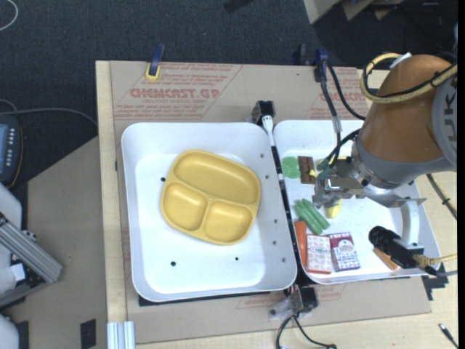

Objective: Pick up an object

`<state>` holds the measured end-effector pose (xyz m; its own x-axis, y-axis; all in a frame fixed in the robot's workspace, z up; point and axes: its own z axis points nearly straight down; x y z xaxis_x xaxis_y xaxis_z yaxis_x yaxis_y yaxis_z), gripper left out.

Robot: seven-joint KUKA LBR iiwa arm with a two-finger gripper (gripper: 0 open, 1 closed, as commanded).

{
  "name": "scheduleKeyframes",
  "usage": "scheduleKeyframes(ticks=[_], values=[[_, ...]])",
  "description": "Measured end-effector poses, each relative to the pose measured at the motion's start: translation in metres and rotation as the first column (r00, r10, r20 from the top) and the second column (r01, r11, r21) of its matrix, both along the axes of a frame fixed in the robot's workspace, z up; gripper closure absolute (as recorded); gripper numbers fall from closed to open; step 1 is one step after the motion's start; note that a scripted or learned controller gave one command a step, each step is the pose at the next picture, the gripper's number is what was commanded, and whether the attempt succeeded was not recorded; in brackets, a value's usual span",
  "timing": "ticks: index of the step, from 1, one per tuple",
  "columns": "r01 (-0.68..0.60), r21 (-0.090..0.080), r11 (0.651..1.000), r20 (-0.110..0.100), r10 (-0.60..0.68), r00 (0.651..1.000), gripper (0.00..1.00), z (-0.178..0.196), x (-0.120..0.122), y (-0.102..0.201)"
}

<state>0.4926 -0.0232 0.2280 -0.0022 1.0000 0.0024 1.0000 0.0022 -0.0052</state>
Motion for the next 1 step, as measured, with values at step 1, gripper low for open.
scheduleKeyframes(ticks=[1], values=[[0.005,-0.001,1.000,0.001,-0.005,1.000,1.00,-0.0069,-0.0101,-0.0175]])
